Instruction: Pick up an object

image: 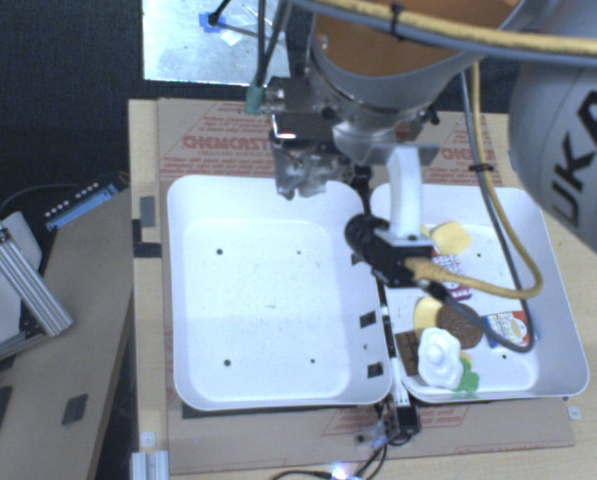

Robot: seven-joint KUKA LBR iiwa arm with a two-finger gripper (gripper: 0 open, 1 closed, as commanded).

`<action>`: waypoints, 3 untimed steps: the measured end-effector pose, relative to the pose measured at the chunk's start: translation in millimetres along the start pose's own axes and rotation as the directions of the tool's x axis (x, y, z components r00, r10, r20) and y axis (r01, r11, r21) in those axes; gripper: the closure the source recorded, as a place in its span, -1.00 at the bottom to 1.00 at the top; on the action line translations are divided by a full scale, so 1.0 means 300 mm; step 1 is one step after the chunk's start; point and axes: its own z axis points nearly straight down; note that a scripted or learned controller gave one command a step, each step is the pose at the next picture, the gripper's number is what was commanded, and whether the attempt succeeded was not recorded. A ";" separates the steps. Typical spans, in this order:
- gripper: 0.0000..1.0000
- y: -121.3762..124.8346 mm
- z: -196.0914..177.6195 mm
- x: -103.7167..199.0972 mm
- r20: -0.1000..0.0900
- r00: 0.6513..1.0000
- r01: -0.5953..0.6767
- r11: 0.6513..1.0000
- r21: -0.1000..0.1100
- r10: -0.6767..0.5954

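Observation:
The right bin (553,268) holds a small heap of objects. Among them are a white fried-egg toy (440,356), a brown round cookie (462,326), a yellow chip-like piece (450,236), a yellow wedge (427,313), a green bit (467,378) and a red-and-white packet (508,325). My gripper (303,176) hangs over the far edge of the left bin (263,298), near the divide between the bins and left of the objects. Nothing is visibly held in it. The arm's wide body hides the far part of the right bin.
A yellow cable (483,286) and black hoses (378,248) drape from the arm across the right bin's near-left part. Both bins rest on a cardboard sheet (213,138). A metal frame (18,278) stands at the far left of the bench.

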 end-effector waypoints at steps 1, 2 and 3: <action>1.00 0.000 -0.075 -0.005 0.001 1.000 0.000 1.000 0.001 0.000; 1.00 -0.001 0.059 -0.309 0.005 1.000 -0.014 1.000 0.006 0.014; 1.00 -0.002 0.016 -0.045 -0.001 1.000 0.004 1.000 0.001 -0.004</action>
